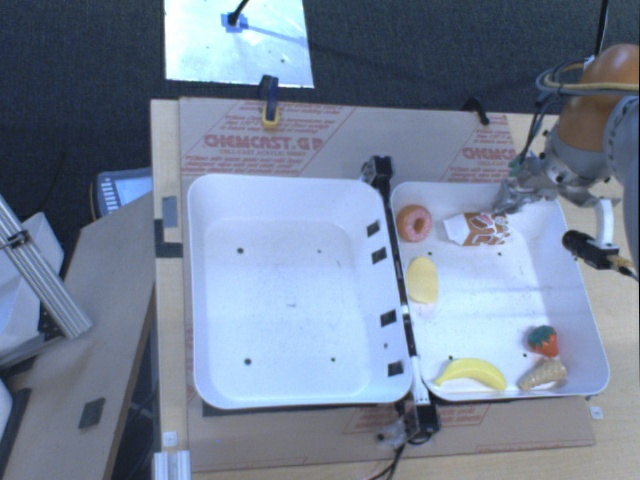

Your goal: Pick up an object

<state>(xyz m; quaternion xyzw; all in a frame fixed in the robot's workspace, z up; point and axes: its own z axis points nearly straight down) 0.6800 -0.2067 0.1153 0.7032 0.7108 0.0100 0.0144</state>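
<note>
The right bin [580, 298] holds several small objects. A pink-glazed donut [413, 223] lies at its back left, with a white and orange carton [478, 229] beside it. A yellow oval piece [422, 279] rests against the left wall. Along the front lie a banana [470, 372], a tan cone-shaped item [541, 374] and a red strawberry-like toy [543, 340]. My gripper [510, 198] hangs at the bin's back right, just above and to the right of the carton, and I see nothing held in it.
The left bin [200, 268] sits next to the right one, with a black hinged divider [393, 278] between them. Both stand on a cardboard sheet [330, 133] with a yellow clamp [270, 116] at the back. A black cable connector [590, 248] juts over the right rim.
</note>
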